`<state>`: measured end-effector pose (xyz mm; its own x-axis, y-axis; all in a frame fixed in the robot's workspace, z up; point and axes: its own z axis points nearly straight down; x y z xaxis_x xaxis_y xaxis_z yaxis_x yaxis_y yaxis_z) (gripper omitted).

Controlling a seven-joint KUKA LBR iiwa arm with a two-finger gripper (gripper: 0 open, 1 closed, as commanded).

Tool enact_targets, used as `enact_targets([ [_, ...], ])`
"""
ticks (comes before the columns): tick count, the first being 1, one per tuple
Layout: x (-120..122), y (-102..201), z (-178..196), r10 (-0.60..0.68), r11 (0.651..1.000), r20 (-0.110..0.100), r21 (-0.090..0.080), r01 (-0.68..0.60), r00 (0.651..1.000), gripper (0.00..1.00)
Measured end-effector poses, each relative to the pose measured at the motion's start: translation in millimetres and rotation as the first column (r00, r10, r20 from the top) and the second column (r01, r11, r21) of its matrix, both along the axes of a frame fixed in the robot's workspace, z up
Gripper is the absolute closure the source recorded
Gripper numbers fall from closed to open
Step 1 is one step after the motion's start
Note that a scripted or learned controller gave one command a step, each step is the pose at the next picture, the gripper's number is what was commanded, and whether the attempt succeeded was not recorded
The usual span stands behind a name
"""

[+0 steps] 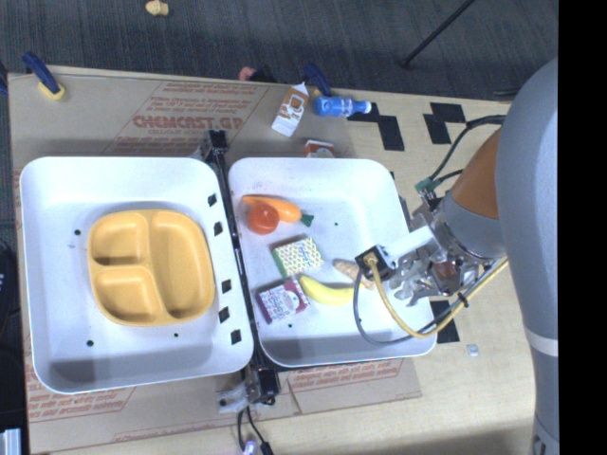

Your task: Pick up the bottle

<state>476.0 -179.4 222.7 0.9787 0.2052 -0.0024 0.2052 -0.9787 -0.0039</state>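
Where the gripper hangs: the gripper [422,275] is over the right-hand edge of the right bin [365,192], at the end of the grey arm [531,207]. Whether it is open or closed cannot be told, and nothing shows held in it.
Near it in the bin: a banana [327,292] lies just to its left, with a red and white packet [280,301] beside that and a small patterned box [297,254] behind them. Further back, a carrot [282,207] touches a round orange-red thing [264,219].
Left bin: the left bin [57,207] holds a yellow divided plate [152,265], well apart from the gripper.
Bottle: a blue bottle [337,107] lies on its side on the bench, outside both bins and just beyond the right bin's far rim, beside a small carton [291,110]. It is the one thing I can read as a bottle.
Step in hand: by my judgement the approach, not yet the grasp, since the gripper is well apart from the bottle.
Next move: likely a lift clear of the bin wall, a reach across to the far side, then a descent with the grip set across the bottle's body. It is round and may roll.
Surface: a pale bench [474,387] with a printed cardboard sheet [171,112] under the bins and a blue clamp [44,76] at the far edge.
Room: a dark ribbed floor [285,17] lies beyond, with a small yellow scrap [156,8] and a dark slanted rod [455,17] on it.
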Motion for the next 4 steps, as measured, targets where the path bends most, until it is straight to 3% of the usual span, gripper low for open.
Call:
enact_targets([
  [2,-1,61,-57,0.014,1.000,-0.003,0.001,-0.014,1.000,1.00],
  [3,0,12,17,0.002,1.000,-0.001,0.000,-0.002,1.000,1.00],
  [4,0,-31,-5,0.000,1.000,-0.003,0.002,0.000,1.000,1.00],
])
